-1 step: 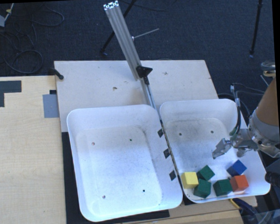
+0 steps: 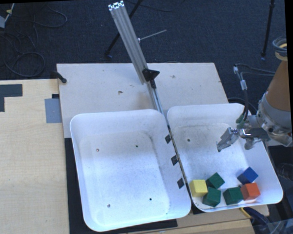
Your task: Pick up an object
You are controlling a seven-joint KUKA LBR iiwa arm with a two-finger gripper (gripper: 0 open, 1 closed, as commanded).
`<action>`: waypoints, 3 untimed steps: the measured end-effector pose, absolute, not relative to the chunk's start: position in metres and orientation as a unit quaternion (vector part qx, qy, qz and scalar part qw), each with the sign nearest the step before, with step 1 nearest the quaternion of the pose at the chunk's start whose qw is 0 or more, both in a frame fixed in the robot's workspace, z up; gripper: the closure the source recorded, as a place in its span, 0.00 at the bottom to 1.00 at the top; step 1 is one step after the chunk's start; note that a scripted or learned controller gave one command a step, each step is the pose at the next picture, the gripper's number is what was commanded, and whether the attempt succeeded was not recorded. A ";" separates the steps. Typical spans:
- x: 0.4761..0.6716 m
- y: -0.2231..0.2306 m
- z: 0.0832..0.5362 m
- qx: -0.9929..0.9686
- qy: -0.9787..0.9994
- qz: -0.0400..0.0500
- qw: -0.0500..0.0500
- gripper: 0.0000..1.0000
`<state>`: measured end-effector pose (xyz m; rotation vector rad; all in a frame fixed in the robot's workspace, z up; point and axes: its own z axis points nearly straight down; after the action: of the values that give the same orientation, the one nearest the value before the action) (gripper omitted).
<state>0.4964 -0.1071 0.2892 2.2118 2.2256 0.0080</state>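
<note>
Reaching in from the right over the right bin (image 2: pixel 206 116), grey arm (image 2: pixel 277 106) slanted low, wrist above the bin's right rim. Gripper (image 2: pixel 226 140) pointing left over the bin's bare middle, fingers slightly spread, nothing between them. Clustered along the near edge of the right bin: yellow cube (image 2: pixel 199 187), three green cubes (image 2: pixel 215 180), blue cube (image 2: pixel 247 174), orange cube (image 2: pixel 250 190) by the near right corner. Left bin (image 2: pixel 88 127) alongside, touching at the shared rim

A pale bench (image 2: pixel 100 87) carries two white bins side by side, the left bin (image 2: pixel 88 142) and right bin (image 2: pixel 206 116) touching.
</note>
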 end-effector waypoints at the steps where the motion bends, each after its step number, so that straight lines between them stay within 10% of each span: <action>1: 0.505 -0.074 0.241 0.706 0.708 -0.002 -0.004 0.00; 2: 0.522 -0.149 0.213 0.709 0.705 -0.002 -0.001 0.00; 3: 0.533 -0.109 0.108 0.707 0.708 -0.002 -0.005 0.00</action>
<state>0.5330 -0.1093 0.1084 2.2270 2.2304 -0.0078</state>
